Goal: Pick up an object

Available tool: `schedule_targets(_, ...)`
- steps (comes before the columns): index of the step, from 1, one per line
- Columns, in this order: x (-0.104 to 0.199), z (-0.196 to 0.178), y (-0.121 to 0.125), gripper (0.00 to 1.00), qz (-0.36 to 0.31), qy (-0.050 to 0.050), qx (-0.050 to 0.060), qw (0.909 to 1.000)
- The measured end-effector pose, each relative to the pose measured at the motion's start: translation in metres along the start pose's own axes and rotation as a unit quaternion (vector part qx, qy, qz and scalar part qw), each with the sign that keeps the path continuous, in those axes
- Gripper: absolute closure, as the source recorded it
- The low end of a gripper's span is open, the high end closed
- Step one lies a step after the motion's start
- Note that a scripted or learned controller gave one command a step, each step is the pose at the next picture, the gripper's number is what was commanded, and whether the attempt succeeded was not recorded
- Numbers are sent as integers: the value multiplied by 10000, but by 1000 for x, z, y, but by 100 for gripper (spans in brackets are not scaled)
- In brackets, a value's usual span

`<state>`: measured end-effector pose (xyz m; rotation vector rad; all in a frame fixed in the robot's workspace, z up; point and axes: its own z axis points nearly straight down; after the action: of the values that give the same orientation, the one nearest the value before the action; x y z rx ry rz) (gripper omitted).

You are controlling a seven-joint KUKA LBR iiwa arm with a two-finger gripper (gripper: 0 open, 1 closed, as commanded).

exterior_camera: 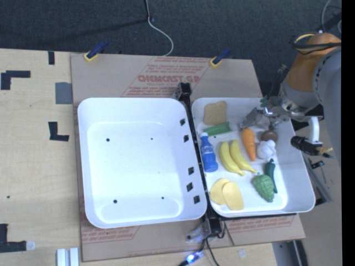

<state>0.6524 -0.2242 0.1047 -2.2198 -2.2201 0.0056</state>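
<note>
1. Cardboard-topped bench (pixel 166 76), dark carpet behind; two white bins, left bin (pixel 133 159) and right bin (pixel 294 187).
2. Gripper (pixel 256 117) hovers in the right bin, jaw state unclear; carrot (pixel 249 143) lies just below it.

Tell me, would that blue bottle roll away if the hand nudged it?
Probably a bit: the blue bottle lies on its side and looks rounded. The bin's left wall beside it would likely stop it. It looks like smooth plastic, so possibly slippery.
</note>
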Motion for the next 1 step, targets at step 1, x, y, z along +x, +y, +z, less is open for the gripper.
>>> schedule_targets(1, 64, 22, -38, 0, -21, 14, 8, 10000)
